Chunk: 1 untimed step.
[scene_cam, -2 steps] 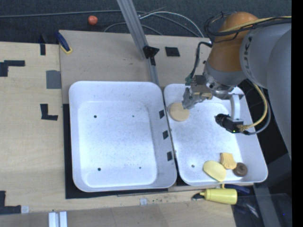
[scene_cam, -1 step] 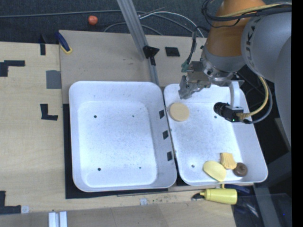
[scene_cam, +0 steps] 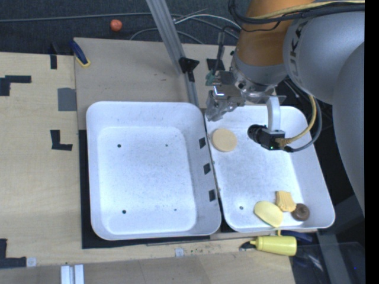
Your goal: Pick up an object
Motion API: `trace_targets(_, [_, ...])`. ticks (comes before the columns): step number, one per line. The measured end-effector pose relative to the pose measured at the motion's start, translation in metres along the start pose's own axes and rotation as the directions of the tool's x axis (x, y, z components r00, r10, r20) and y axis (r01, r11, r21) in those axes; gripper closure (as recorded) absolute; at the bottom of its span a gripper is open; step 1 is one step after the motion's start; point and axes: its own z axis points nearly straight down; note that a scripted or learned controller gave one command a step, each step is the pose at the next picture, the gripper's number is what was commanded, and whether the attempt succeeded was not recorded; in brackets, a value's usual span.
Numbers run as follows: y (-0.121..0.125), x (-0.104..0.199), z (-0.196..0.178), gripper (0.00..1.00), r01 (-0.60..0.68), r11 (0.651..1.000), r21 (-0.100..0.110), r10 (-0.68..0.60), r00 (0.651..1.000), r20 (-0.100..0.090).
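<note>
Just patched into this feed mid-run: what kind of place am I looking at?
Probably a robotics lab test bench, not a kitchen: two white bins side by side on a taped board, a grey-and-orange arm reaching in, and small toy-like items in the right bin.

1. My arm (scene_cam: 331, 46): smooth grey casing with a soft sheen; the orange band (scene_cam: 275, 5) above my wrist looks like glossy plastic.
2. My pincer (scene_cam: 220, 108): bare metal parts, dull silver.
3. Both bins (scene_cam: 148, 114): smooth white plastic, faintly speckled floors.
4. Bench (scene_cam: 35, 176): matt, pale wood-like board with dark tape marks.
5. Round disc (scene_cam: 224, 140): matt tan surface.
6. Yellow lump (scene_cam: 268, 212): smooth, slightly shiny.
</note>
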Motion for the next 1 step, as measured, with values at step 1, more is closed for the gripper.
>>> trace_targets(1, [0.0101, 0.0354, -0.0207, 1.0, -0.001, 1.0, 0.0, 0.001, 1.0, 0.0])
